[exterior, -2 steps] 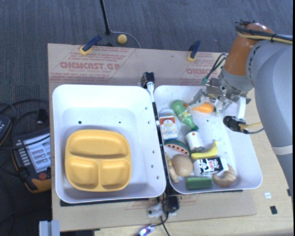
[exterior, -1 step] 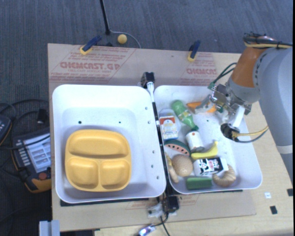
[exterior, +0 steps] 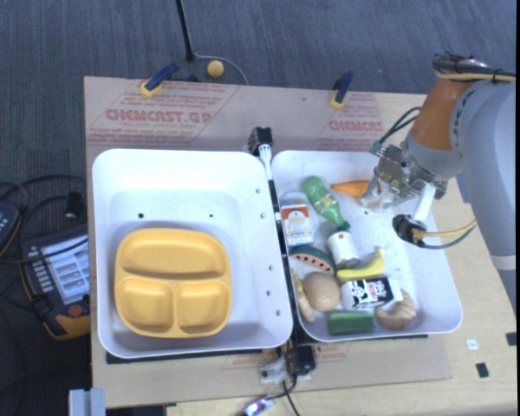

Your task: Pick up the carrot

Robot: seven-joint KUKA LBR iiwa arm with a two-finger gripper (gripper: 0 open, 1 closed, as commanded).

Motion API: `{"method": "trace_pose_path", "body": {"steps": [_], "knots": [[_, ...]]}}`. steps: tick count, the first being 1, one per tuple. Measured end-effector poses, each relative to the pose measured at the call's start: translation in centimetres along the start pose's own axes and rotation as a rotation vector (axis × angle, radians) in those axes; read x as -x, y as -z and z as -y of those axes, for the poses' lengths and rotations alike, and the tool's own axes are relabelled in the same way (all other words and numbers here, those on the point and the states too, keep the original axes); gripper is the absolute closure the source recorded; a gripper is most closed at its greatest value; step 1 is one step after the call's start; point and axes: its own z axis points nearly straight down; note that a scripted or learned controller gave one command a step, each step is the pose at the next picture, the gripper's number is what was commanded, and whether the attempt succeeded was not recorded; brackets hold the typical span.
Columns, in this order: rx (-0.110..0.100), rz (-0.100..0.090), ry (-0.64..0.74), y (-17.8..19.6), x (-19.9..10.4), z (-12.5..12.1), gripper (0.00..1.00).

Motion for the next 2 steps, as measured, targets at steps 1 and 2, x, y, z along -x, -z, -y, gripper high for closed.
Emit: {"method": "trace_pose_path", "body": {"steps": [1, 2], "knots": [[0.007, 0.003, 0.087, -0.8, -3.4, 7.5, 1.0], [-0.008, 0.004, 0.222, -0.1, -0.6, 1.5, 1.0]]}}
